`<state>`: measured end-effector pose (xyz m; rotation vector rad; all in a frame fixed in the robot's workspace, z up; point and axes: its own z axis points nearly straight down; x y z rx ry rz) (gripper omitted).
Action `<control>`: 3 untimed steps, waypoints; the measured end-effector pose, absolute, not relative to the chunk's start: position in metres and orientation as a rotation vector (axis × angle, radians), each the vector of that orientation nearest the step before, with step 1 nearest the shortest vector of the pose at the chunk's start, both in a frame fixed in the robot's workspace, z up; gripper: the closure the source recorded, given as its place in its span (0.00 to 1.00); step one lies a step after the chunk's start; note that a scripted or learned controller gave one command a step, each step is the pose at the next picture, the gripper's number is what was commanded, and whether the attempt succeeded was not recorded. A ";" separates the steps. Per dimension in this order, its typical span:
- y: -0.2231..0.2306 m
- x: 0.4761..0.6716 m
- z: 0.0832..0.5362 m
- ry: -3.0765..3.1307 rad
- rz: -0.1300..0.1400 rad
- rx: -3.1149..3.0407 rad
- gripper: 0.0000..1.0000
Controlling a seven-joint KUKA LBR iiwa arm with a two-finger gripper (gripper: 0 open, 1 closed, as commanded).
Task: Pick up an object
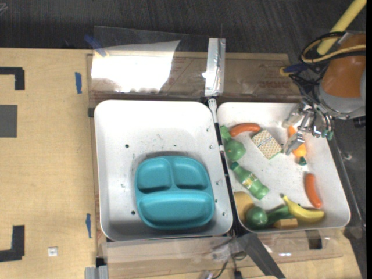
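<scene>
Far left: tan bench top [40,156], with black corner marks and small bits of blue tape. Further in, the left white bin [107,127], holding a teal divided tray [173,192] that lies flat toward the near wall. Behind that bin, a clear plastic sheet [133,63] catching glare, and a silver tape strip [215,68] running down to the seam between the two bins.

Past the seam, the right white bin [340,182], crowded with small toy foods. Along its left wall, a green lump [234,150] and below it a green bottle [253,182] lying at a slant. At the far end, an orange-red sausage shape [245,129], just beside a speckled beige block [266,143]. At the near end, a round green piece [256,215] and a banana [302,211], touching or nearly so. Toward the right wall, a red-orange sausage [313,189] lying alone.

Upper right of that bin: the gripper [302,133], reaching in below the orange band [343,77], fingers apart with nothing clamped between them. Just under the fingertips, a small orange piece [299,150] resting on the bin floor; contact too fine to tell.
</scene>
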<state>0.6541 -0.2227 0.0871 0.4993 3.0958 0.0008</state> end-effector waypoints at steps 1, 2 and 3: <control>-0.223 0.637 0.087 3.065 0.002 0.665 0.00; -0.222 0.619 0.088 3.052 0.002 0.715 0.00; -0.221 0.593 0.088 3.010 0.003 0.873 0.00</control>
